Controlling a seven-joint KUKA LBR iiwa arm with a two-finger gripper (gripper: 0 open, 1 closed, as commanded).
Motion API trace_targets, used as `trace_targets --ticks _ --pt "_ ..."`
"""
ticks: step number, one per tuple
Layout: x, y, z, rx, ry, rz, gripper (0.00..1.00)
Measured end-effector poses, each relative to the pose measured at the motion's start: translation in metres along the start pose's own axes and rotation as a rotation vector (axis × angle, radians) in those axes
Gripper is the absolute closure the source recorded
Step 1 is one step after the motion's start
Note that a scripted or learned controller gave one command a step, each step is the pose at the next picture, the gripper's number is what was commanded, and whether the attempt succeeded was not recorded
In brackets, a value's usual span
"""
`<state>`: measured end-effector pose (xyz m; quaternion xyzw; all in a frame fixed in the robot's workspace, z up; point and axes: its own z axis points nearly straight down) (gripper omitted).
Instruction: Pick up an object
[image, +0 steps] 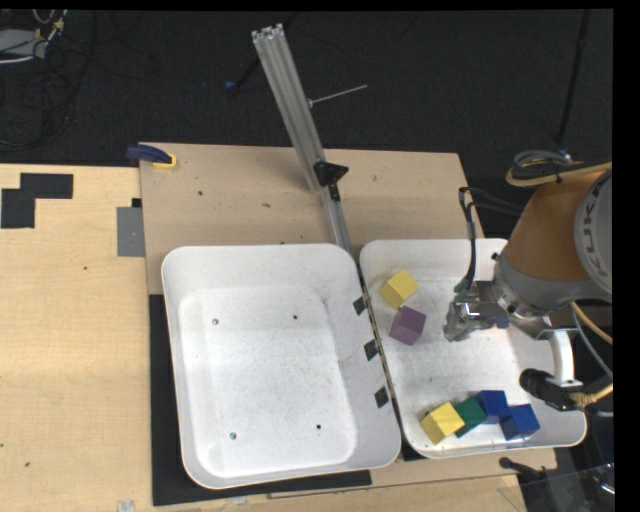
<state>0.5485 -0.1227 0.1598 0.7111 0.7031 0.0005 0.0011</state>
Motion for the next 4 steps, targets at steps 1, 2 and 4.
trace_targets --ticks 1,2,4 --pt "0.007 0.007 -0.049 -0.001 0.001 -0.013 1.00" --pt "0.011 0.006 -0.093 0.000 0.001 -0.013 1.00" --pt "0.107 -0.009 -0.077 0.007 0.003 -0.015 1.00"
